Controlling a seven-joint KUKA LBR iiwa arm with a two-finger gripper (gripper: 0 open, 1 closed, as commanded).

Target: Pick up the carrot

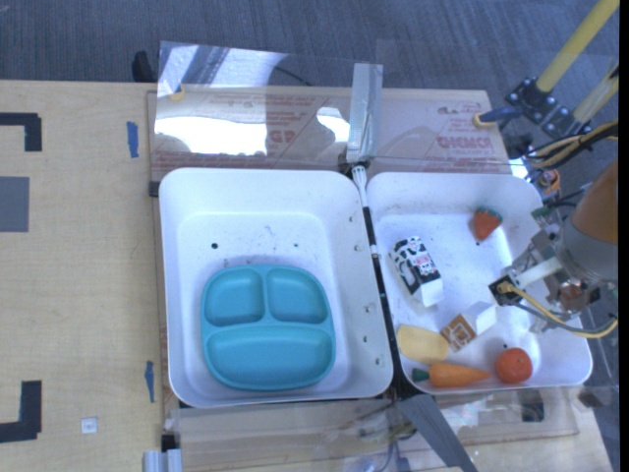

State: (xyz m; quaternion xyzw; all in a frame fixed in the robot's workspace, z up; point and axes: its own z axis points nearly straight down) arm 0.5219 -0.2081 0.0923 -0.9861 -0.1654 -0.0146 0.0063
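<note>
The carrot (454,374) is orange with a green end and lies flat along the front wall of the right bin (462,197), between a pale yellow piece (421,342) and a round orange fruit (513,364). My gripper (560,291) hangs over the right side of that bin, above and to the right of the carrot and well apart from it. Nothing shows in its grasp.
The right bin also holds a red strawberry (485,222) at the back, a black-and-white milk carton (417,267) in the middle, a small brown box (458,332) and a white block (483,317). A blue divided plate (267,326) lies in the left bin (187,214).
</note>
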